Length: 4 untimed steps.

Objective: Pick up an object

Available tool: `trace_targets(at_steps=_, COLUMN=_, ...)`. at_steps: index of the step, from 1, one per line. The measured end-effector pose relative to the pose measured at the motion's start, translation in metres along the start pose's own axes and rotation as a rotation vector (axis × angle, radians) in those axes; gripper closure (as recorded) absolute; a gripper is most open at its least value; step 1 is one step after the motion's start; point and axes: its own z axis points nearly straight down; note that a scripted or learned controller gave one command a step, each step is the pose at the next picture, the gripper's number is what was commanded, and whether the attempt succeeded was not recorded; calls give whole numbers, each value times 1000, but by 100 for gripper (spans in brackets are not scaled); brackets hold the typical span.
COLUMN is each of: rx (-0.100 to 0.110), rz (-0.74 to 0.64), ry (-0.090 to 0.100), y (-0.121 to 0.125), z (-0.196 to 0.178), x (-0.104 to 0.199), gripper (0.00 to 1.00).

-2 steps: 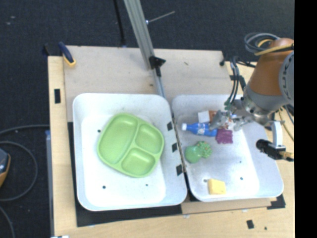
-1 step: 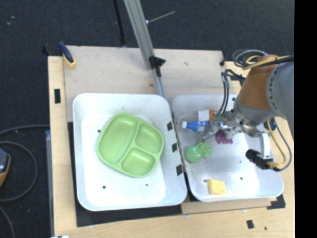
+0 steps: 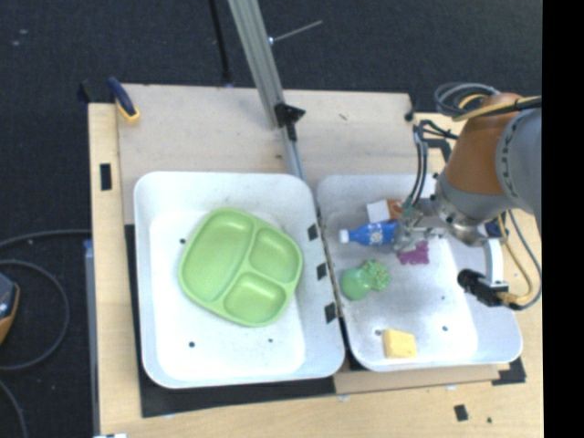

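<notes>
Altogether 2 white bins, 1 green divided plate in the left one, 1 blue bottle, 1 green toy, 1 yellow block, hand grip unclear

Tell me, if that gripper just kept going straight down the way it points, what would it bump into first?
Probably the small purple object lying on the right white bin's floor, just under the gripper. The blue and white tube lies right beside it to the left, and depth is hard to judge.
</notes>
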Motion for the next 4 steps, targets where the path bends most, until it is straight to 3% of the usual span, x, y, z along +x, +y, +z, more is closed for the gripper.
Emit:
trace_targets(at_steps=2, rx=-3, rz=-5, ry=-1, y=2, z=-117, x=-11, gripper=100)
trace_targets(at_steps=3, rx=1, rz=-11, ry=3, y=16, z=-126, x=42, gripper=100)
trace_targets(at_steps=4, rx=3, rz=-10, ry=3, y=14, z=-133, x=90, gripper=100)
